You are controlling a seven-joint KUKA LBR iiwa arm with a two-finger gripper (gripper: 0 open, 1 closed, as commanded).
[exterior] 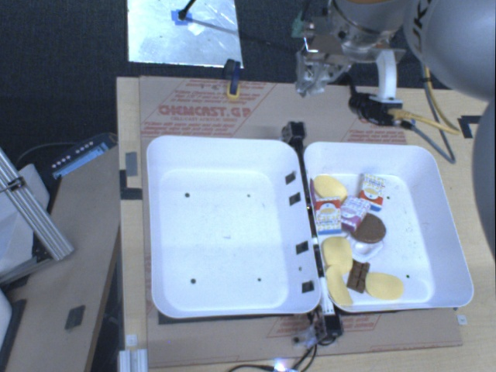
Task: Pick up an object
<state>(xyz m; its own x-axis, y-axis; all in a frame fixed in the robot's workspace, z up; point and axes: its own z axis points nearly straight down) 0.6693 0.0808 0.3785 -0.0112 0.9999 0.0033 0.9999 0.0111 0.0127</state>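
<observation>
The right bin (434, 208) holds a cluster of small items along its left side. There is a yellow chip-like piece (329, 185), a red and white carton (373, 191), another small carton (327, 215), a purple packet (354, 211), a round brown cookie (371, 228), a dark chocolate bar (357, 276) and more yellow pieces (384, 287). My gripper (313, 77) hangs high over the cardboard behind the bins, above the divider and well away from the items. Nothing shows hanging from it.
The left bin (225, 223) lies beside the right one, joined by a black clipped divider (304, 208). A foil sheet (184, 22) lies at the back left. A yellow and black cable (411, 118) trails behind the right bin. Metal rails (31, 215) stand at the left.
</observation>
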